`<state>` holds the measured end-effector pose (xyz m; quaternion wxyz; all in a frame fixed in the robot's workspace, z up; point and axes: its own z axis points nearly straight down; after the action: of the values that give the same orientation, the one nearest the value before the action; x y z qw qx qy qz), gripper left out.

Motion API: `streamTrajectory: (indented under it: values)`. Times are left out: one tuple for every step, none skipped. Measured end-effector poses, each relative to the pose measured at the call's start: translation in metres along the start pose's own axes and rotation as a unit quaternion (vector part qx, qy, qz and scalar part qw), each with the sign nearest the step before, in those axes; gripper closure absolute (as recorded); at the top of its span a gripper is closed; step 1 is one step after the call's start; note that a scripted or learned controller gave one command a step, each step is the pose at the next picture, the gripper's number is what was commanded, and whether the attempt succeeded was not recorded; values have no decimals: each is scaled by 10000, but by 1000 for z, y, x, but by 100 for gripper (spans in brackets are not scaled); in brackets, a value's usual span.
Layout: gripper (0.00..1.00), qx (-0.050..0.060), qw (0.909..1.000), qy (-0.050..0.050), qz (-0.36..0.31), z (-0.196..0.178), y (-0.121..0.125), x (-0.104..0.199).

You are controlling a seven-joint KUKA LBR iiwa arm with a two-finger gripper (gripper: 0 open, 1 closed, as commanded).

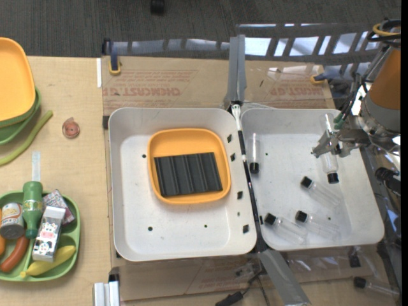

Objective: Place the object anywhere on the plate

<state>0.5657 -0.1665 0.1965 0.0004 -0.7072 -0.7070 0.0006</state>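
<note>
Far to my gripper's left, the orange plate [189, 164] sits in the left bin [127, 234], awaiting delivery. Just beneath my gripper [331, 146] lies a clear vial [331, 168], the likely object; I cannot tell my gripper's state.

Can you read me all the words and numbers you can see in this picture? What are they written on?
"CHEMCAST": red print, upside down, on the cardboard sheet behind the left bin.
"CHEMCAST GP", likely: the same red print on the cardboard behind the right bin, partly hidden and blurred.
Small carton and can on the green tray: printing too small to read.
Orange plate: no writing.
</note>
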Motion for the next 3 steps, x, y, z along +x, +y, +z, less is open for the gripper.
streamTrajectory:
  values:
    - [100,-5,9938,-10,-1112,-1,64,-42]
    - [100,-14,9777,-15,-2099,-63,94,-56]
    - [100,-13,9500,-13,-3123,-187,94,-55]
